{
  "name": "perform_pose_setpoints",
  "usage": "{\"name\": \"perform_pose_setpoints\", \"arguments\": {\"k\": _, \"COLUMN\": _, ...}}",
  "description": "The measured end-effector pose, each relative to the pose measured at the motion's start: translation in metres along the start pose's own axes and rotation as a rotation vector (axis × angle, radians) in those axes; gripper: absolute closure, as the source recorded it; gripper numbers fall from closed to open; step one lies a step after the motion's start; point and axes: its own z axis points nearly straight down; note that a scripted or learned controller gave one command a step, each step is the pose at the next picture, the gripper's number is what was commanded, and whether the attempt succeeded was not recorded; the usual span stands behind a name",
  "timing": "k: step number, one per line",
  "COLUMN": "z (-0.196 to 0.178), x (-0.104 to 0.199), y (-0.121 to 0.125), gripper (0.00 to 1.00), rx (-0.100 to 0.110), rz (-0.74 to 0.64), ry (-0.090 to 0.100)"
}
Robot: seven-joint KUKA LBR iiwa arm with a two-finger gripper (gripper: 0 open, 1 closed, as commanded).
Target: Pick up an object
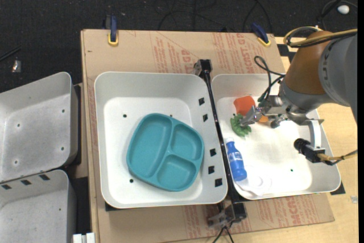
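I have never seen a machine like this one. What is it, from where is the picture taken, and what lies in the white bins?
It is a robot arm, grey with an orange band, reaching in from the right. One fixed camera looks down at a slant on a bench with two white bins. The left bin holds a teal divided plate. The right bin holds an orange block, a green toy and a blue bottle. The gripper is low beside the block and the toy. Whether it holds anything, the picture cannot settle.
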Motion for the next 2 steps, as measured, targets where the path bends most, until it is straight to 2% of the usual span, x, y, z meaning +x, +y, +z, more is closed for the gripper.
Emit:
{"name": "perform_pose_setpoints", "arguments": {"k": 1, "z": -0.014, "x": 0.001, "y": 0.002, "gripper": 1.0, "rx": -0.007, "rz": -0.001, "ry": 0.001}}
{"name": "perform_pose_setpoints", "arguments": {"k": 2, "z": -0.077, "x": -0.002, "y": 0.0, "gripper": 1.0, "rx": -0.001, "rz": -0.003, "ry": -0.001}}
